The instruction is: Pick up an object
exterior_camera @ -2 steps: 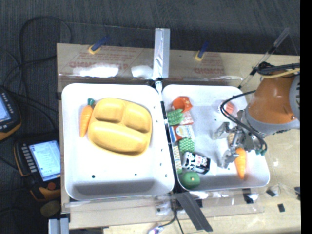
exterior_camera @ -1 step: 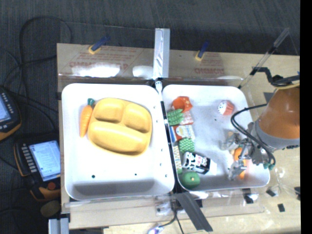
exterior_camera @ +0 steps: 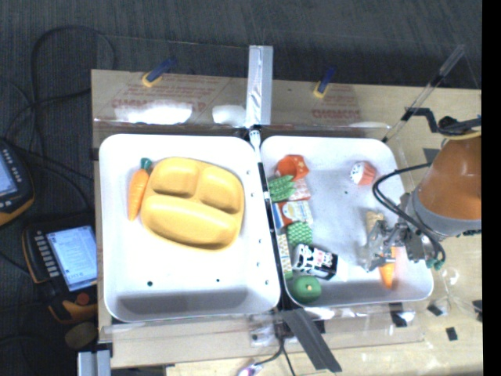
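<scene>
The jaws sit low in the right white bin, near a small orange carrot; I cannot tell how they stand. A black-and-white carton has blurry writing. A yellow plastic tray fills the left bin

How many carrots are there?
2. One carrot lies in the left bin, touching the yellow tray's left side. A smaller orange carrot-like piece sits in the right bin by the hand. Others may be hidden.
</scene>
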